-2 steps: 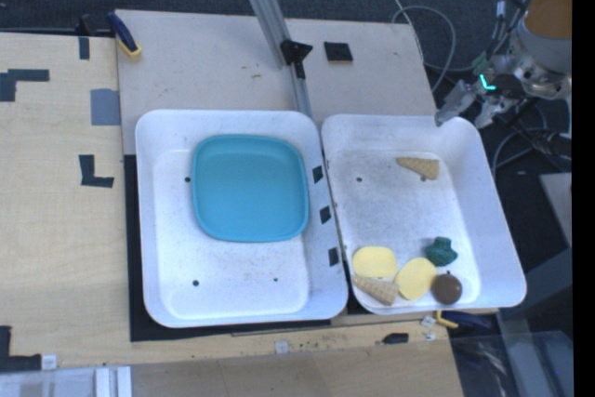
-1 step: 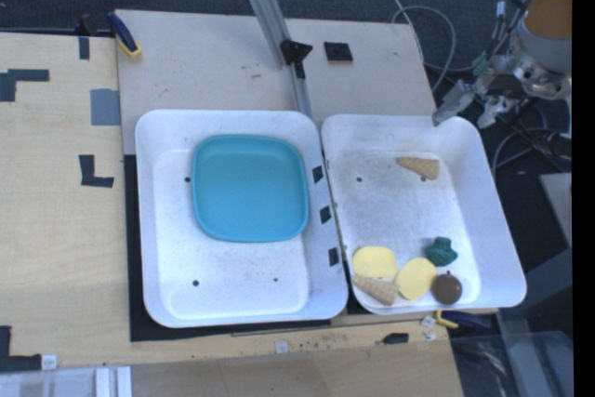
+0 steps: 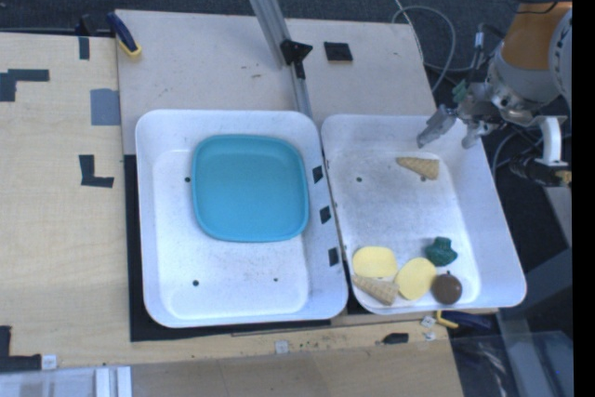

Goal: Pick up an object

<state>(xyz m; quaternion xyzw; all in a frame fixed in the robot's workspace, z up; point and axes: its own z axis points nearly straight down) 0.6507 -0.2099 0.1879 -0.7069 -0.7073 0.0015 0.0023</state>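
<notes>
A pale wooden bench with a matte grain carries two shallow white plastic bins with rounded corners, both scuffed with dark specks. The left bin holds a smooth, glossy turquoise plate, square with softly rounded corners, lying flat near the bin's middle. The right bin holds the smaller things. The grey arm, with its orange band, reaches in over this bin's far right corner.

The gripper hangs above the far right rim of the right bin, its two metal fingers spread apart with nothing between them and touching nothing.

Just below and left of the fingertips lies a tan wedge-shaped cone, ridged like a wafer, alone on the bin floor. Clustered in the near corner are two flat yellow discs, side by side and touching, a second ridged wafer cone resting against the left disc, a dark brown ball just beside the right disc, and a small lumpy dark green piece a little above the ball.
</notes>
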